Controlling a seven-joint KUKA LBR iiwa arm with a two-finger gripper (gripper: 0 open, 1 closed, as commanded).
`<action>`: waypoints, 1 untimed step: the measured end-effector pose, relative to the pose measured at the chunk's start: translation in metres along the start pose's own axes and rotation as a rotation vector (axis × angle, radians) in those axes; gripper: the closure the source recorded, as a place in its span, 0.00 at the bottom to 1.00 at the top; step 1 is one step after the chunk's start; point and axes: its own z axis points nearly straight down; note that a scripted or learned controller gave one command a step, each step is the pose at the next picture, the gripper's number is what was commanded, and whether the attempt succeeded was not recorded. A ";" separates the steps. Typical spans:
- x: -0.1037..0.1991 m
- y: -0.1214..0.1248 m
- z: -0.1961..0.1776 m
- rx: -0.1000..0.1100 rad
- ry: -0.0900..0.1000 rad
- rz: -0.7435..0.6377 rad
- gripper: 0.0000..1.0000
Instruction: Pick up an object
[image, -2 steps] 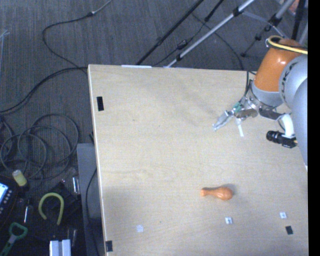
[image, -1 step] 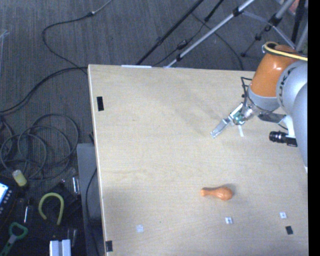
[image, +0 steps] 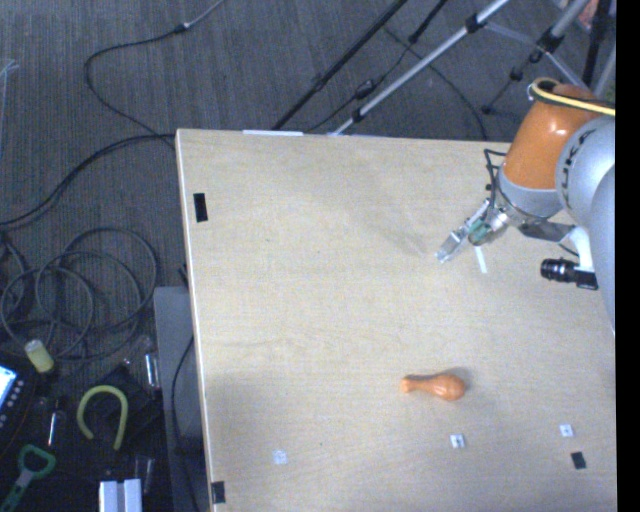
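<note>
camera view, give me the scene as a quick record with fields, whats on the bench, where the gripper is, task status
surface: light wooden bench top, seen from above at a slant
object: one small orange pear-shaped item, lying on its side, narrow end toward the view's left
gripper: above the bench near the right side, pointing toward the view's left
gripper to object: apart; the item lies nearer the bottom of the view
arm: grey with orange band, entering from the right
markers: small black and white tags on the bench
task status: object not yet picked up
</note>
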 end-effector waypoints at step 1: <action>0.024 0.010 -0.080 0.001 0.002 0.109 1.00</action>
